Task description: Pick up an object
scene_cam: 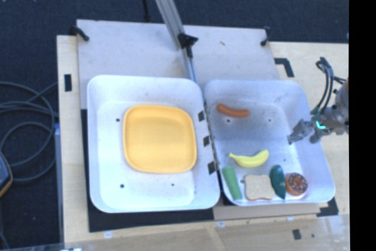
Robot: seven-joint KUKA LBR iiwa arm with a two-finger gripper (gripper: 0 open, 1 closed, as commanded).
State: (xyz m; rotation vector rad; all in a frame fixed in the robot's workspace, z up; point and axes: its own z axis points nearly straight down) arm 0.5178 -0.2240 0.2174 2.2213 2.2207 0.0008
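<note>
There is no writing to read on any of the things.

Two white bins sit side by side on the tabletop (247,232), which looks like pale wood. The left bin (106,126) holds one yellow plate (159,139). The plate is square with round corners, and it looks smooth and shiny like plastic.

The right bin (258,97) holds six toy foods (all small and smooth). One hot dog (232,110) lies near the back; it is long and orange-red. One yellow banana (249,157) curves in the middle. Along the front edge there are four things in a row: one green stick-shaped veggie (231,183), one slice of bread (257,187) that is tan and square, one dark green pepper (278,181), and one round donut (296,184) with dark icing. The bread touches the pepper, and the pepper touches the donut.

The gripper (306,131) hangs over the right wall of the right bin, well apart from the food. It is grey metal with a tiny green light. I cannot tell how its jaws stand, and nothing shows between them.

A grey metal pole (164,0) slants across the back.
</note>
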